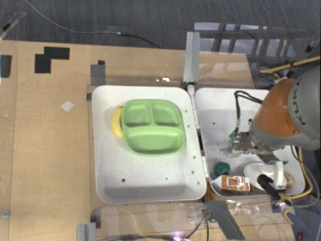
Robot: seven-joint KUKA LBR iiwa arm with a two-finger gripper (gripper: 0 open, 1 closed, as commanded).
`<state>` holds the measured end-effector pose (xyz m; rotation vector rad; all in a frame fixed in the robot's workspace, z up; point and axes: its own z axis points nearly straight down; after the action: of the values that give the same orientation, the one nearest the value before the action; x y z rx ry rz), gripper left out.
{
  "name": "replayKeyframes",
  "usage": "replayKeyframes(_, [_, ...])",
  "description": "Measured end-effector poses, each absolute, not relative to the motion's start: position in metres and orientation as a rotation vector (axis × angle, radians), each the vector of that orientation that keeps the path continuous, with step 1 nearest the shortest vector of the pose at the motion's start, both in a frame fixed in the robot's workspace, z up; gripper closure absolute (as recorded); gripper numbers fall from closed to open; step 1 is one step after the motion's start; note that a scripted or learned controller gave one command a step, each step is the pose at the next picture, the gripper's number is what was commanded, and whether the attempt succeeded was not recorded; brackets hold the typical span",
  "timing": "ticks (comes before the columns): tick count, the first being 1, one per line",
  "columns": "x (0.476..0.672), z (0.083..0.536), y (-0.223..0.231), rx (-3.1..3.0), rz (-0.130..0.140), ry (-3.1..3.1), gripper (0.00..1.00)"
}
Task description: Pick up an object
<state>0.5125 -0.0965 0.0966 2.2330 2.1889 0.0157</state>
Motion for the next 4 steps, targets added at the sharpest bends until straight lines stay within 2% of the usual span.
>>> replayKeyframes(1, [0.512, 0.097, -0.097, 2.233, 0.015, 2.19, 0.0])
replayKeyframes(2, [0.488, 0.182, -0.045, 2.444, -0.002, 1.976, 0.0])
replayKeyframes(3, [0.488, 0.226, -0.109, 2.362, -0.003, 2.073, 0.0])
replayKeyframes(4, [0.493, 0.088, -0.099, 2.413, 0.019, 1.994, 0.0])
